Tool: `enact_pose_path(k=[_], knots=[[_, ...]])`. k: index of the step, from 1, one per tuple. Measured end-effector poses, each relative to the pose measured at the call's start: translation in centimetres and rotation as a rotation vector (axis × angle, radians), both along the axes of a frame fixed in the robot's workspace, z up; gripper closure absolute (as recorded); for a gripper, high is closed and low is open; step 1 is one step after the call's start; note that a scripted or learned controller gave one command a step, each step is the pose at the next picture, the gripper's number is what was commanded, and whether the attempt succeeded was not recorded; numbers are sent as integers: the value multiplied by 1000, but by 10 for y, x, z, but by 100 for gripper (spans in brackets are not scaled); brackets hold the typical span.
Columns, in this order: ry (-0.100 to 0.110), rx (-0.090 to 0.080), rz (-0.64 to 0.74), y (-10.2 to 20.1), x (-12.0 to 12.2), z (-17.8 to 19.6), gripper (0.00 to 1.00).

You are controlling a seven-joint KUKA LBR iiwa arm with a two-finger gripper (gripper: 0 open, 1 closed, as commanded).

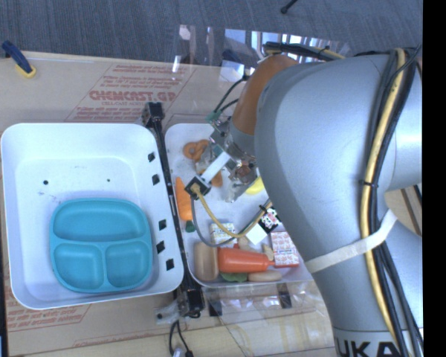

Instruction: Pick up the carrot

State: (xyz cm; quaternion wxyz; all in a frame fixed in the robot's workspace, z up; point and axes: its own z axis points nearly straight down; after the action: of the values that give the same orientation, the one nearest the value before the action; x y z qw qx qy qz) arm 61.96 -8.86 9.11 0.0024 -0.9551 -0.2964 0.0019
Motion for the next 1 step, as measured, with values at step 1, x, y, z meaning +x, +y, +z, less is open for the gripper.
enact_pose_path(k=[1], knots=[[0, -1, -253, -13, -51, 1, 0]])
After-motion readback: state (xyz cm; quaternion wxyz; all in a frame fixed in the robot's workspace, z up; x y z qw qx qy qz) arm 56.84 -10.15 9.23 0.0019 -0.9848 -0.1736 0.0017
